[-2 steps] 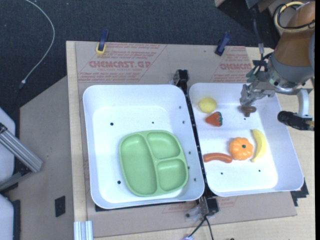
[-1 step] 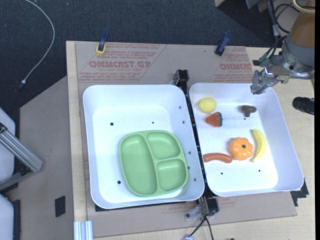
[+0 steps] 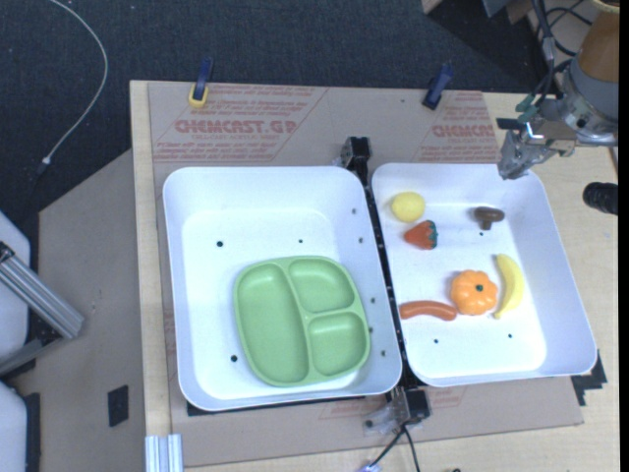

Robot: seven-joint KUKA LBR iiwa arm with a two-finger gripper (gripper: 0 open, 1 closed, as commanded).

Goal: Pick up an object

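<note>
Legible text, one item: the flat brown cardboard sheet [image 3: 295, 116] under both bins carried red printed lettering reading "CHEMCAST GP" at its upper left, above the left bin. Similar red print appeared at the sheet's upper right, near the right bin, but was too faint to read.

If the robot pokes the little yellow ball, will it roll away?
Probably. The yellow ball looks round and smooth, so a nudge should send it rolling. It may not go far: the red strawberry lies just below it, and the bin's wall stands close on its left.
</note>
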